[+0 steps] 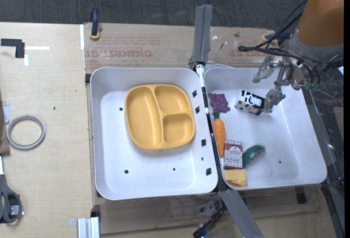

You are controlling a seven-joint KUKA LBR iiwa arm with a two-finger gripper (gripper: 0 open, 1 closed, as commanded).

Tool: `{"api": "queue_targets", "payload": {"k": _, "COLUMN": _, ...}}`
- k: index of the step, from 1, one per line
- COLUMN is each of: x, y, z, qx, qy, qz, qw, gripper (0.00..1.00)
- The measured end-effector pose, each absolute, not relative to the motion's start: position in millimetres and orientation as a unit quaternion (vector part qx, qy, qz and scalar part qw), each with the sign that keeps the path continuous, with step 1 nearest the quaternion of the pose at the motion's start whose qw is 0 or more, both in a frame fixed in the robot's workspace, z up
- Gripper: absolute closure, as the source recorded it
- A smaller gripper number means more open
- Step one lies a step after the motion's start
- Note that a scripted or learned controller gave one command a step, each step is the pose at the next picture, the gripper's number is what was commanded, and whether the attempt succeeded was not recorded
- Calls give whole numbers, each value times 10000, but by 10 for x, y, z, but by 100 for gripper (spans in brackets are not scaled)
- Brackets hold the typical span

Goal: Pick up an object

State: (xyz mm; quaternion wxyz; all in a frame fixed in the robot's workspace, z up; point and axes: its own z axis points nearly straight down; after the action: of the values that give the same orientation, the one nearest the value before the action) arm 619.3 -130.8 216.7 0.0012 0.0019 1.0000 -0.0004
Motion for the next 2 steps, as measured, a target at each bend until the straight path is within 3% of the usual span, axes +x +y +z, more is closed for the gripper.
{"api": "queue_targets", "payload": {"k": 1, "x": 6236, "y": -1935, "z": 2405, "qx": 255, "qy": 9997, "qz": -6, "qw": 28, "gripper": 0}}
{"api": "queue_targets", "payload": {"k": 2, "x": 6394, "y": -1604, "z": 4321, "qx": 205, "qy": 9998, "qz": 1, "qw": 10, "gripper": 0}}
